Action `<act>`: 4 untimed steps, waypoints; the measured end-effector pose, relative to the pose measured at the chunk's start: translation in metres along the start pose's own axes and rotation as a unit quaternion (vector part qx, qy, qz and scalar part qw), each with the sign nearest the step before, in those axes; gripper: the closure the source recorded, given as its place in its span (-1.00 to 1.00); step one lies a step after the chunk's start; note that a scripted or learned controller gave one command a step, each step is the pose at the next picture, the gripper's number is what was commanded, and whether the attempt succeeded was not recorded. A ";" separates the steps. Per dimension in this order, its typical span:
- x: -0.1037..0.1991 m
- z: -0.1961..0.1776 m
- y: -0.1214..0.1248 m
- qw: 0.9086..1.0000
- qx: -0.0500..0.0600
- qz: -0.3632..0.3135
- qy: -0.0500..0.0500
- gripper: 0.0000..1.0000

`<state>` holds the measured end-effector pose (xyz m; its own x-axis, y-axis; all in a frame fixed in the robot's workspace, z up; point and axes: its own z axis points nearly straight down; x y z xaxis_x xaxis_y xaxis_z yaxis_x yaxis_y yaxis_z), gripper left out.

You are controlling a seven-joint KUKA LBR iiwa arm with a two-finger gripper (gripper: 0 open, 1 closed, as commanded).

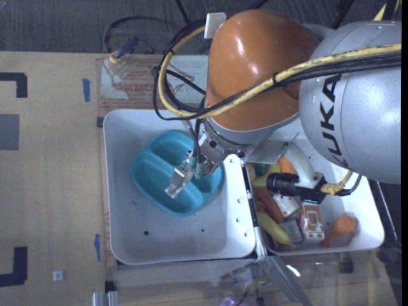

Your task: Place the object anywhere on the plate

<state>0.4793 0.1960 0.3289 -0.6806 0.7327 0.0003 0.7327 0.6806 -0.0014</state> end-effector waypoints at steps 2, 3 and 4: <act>-0.011 0.013 0.009 1.000 0.000 -0.020 0.000 1.00; 0.001 0.107 0.033 0.999 -0.001 -0.038 0.000 1.00; -0.019 -0.037 -0.016 1.000 -0.002 0.013 -0.001 1.00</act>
<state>0.4800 0.1711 0.3660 -0.6609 0.7505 -0.0016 0.7505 0.6609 0.0021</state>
